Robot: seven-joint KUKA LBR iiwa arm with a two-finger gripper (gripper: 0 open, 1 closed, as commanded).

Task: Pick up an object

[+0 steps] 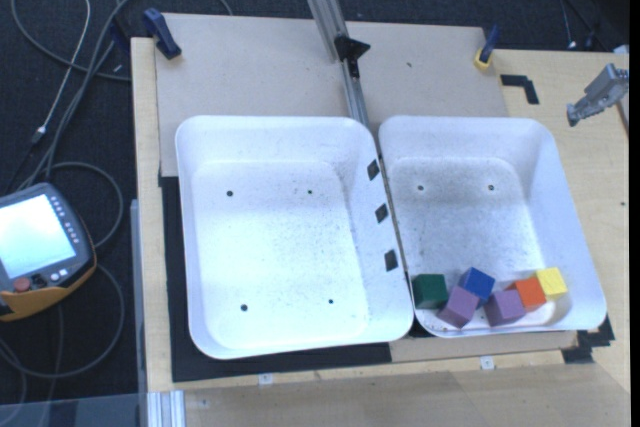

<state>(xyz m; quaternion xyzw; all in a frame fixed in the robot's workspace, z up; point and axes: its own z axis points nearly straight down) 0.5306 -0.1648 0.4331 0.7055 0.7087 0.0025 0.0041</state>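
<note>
Camera view: gripper (598, 96) sits at far right edge, over the counter (250, 45) beyond the right bin (560, 165), well apart from any block; can't tell if jaws are open or shut, too small and side-on; nothing seen between them.

Targets all in right bin, bunched along its near wall: green block (431, 291) leftmost, slightly apart; purple block (461, 305) w/ blue block (478, 283) just behind, touching or nearly; second purple block (505, 306), orange block (530, 292), yellow block (551, 282) packed in a row toward the near right corner. Left bin (200, 145) holds no blocks that I can make out.

Step in hand, as I judge it: approach, no grasp begun. To do it well: go for green block; it has free space on its left and far sides, so jaws can straddle it w/o nudging neighbours; come straight down, jaws wide, aligned across its flat faces. Risks: near wall slopes up close behind the row, could foul one jaw; tight cluster at right corner likely gives a two-block pinch or a slip; avoid that end.
</note>
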